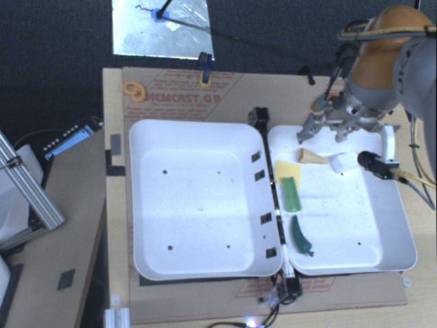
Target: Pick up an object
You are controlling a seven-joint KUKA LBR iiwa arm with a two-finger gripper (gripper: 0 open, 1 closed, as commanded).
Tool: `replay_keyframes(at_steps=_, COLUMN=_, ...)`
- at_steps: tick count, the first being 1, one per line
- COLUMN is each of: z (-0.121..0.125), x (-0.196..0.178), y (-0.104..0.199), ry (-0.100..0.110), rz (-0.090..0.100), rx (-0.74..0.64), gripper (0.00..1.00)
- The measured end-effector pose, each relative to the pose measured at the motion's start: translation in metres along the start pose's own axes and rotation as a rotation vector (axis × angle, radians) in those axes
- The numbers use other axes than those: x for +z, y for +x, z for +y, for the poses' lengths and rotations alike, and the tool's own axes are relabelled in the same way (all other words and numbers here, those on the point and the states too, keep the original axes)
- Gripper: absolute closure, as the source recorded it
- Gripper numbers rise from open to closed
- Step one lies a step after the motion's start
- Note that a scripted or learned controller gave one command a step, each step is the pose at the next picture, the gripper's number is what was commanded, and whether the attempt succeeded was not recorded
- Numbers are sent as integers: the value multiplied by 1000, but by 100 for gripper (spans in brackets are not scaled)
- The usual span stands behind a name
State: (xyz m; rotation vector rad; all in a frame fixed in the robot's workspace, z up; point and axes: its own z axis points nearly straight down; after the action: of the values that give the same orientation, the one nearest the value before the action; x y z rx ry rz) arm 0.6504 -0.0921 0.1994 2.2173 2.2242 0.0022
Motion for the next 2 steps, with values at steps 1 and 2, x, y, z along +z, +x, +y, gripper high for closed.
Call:
replay_keyframes(at_steps=1, z=-34, x=-25, y=-84, ry=-2, rz=-5, rx=10, gripper=0)
replay_keyframes(at_steps=2, z=15, x=123, y=-35, ry=7, rz=3, rx=-5, gripper=0)
